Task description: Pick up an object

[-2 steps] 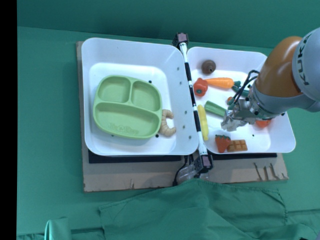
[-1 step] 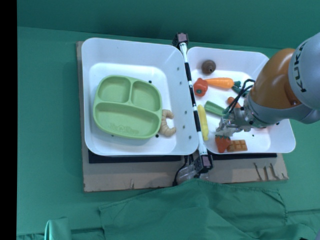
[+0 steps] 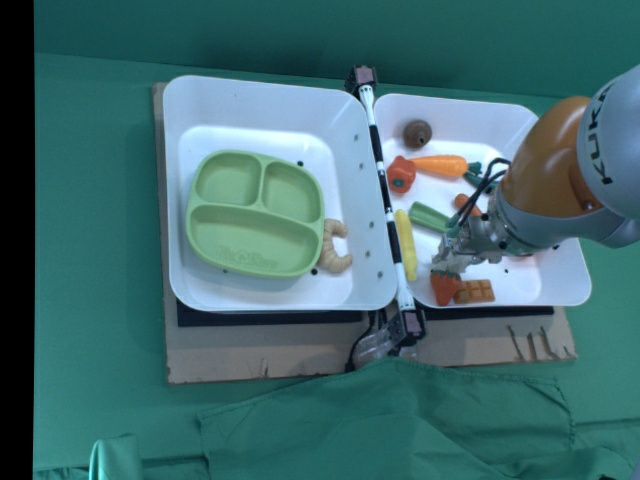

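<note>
My gripper [image 3: 453, 260] hangs low in the right bin [image 3: 560, 278], near its front. Directly below and in front of it lies a red strawberry-like piece [image 3: 445, 288], touching or nearly touching it. A brown ridged block [image 3: 475, 291] rests just right of that piece. A green bean-like piece [image 3: 430, 215] and a yellow corn cob [image 3: 404, 243] lie to the gripper's left. Further back are an orange carrot [image 3: 440, 165], a red pepper [image 3: 401, 174] and a brown round item [image 3: 417, 131]. The arm hides part of the bin's right side.
The left bin [image 3: 200, 108] holds a light green divided plate [image 3: 258, 213] and a tan croissant [image 3: 335, 248] at its right side. A black-and-white striped bar [image 3: 385, 193] runs between the bins. Green cloth [image 3: 400, 418] lies crumpled in front of the bench.
</note>
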You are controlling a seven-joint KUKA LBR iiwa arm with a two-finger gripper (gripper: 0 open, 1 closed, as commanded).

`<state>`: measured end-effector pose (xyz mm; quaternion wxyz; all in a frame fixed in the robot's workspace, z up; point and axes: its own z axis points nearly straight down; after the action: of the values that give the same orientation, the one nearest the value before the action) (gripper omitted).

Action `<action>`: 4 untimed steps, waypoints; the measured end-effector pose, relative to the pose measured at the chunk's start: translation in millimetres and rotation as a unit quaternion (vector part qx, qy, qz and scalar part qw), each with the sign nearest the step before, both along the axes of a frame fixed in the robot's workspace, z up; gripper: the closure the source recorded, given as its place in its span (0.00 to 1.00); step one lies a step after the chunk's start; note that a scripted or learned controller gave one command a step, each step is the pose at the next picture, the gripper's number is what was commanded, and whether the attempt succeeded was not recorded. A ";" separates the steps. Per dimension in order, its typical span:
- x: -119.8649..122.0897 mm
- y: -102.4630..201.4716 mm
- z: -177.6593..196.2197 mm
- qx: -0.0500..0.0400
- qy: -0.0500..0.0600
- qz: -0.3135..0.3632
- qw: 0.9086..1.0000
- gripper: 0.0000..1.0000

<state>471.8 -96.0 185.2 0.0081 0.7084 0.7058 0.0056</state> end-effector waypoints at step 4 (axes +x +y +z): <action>21.0 70.9 94.2 0.001 0.008 0.000 1.000 0.00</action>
<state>492.8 -25.1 279.4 0.0017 0.7082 0.7060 0.0009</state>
